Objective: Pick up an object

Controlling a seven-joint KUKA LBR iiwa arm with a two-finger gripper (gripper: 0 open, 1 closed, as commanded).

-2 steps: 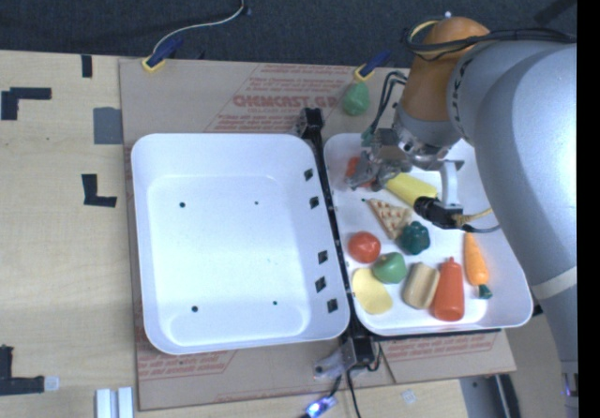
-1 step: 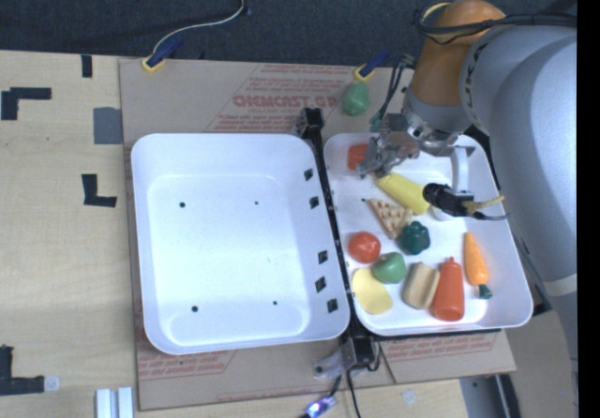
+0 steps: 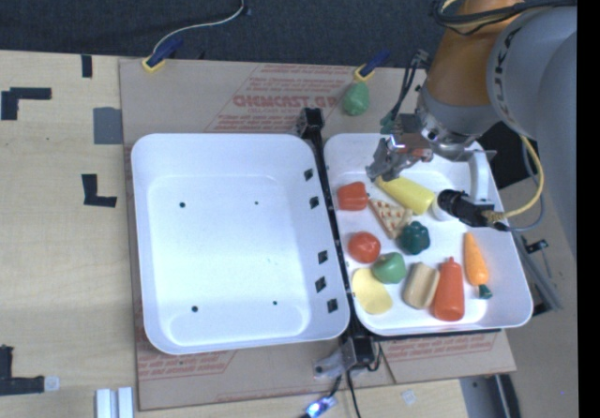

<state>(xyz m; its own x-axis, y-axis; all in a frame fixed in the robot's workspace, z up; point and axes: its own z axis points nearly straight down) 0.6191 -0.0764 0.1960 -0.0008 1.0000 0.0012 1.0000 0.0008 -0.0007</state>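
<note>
The yellow corn cob (image 3: 406,193) lay in the right bin (image 3: 514,311), slanting down to the right, and it was the nearest piece to the gripper (image 3: 387,161), so I judged it the likely target. Just below the corn's left end sat a waffle-patterned wedge (image 3: 388,216), and left of the corn, near the divider between the bins, a red tomato-like piece (image 3: 352,196). Below the corn's right end stood a dark green pepper (image 3: 413,238). Further below the corn came a second red piece (image 3: 364,245), a light green piece (image 3: 389,267), a pale yellow lump (image 3: 371,294), a tan bread roll (image 3: 421,285), a red bottle (image 3: 449,291) and, furthest right of the corn, an orange carrot (image 3: 476,260).

The gripper hung just above the corn's upper left end, its fingers looking slightly parted with nothing between them; the metal there was cluttered, so that reading is a cautious one.

To do the step well, the fingers would best straddle the corn across its narrow width, near its middle, not its tip, since a rounded cob could roll or squirt out of an end grip. The descent should stay clear of the wedge, which lay close enough to get pinched along with it. The left bin (image 3: 159,219) lay well away from the corn, beyond the divider.
</note>
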